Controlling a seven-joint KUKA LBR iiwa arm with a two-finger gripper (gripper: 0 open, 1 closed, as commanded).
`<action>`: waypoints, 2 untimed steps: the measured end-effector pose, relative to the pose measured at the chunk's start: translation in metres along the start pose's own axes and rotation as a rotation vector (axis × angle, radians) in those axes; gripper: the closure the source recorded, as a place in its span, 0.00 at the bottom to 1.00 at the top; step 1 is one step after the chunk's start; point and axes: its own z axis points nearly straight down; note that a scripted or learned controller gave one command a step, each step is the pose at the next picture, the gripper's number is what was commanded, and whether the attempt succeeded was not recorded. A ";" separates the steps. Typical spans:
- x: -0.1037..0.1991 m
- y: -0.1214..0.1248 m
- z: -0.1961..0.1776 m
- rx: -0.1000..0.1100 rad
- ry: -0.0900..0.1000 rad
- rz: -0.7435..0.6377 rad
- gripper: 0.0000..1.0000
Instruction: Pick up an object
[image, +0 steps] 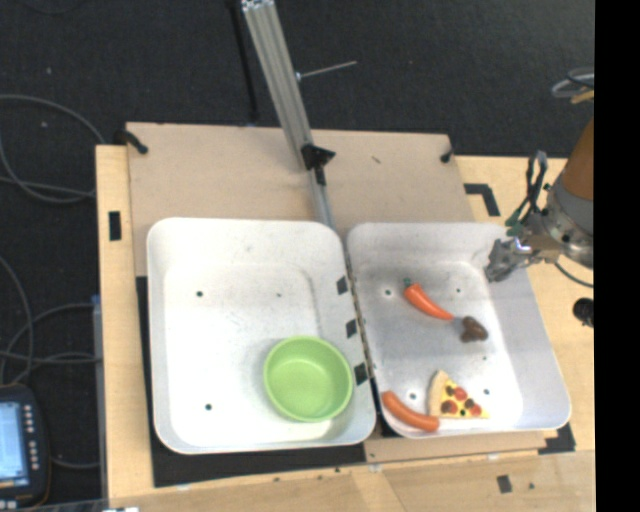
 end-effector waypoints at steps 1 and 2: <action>-0.001 0.001 0.005 0.006 0.001 0.000 1.00; 0.051 -0.016 0.010 0.008 0.002 -0.002 1.00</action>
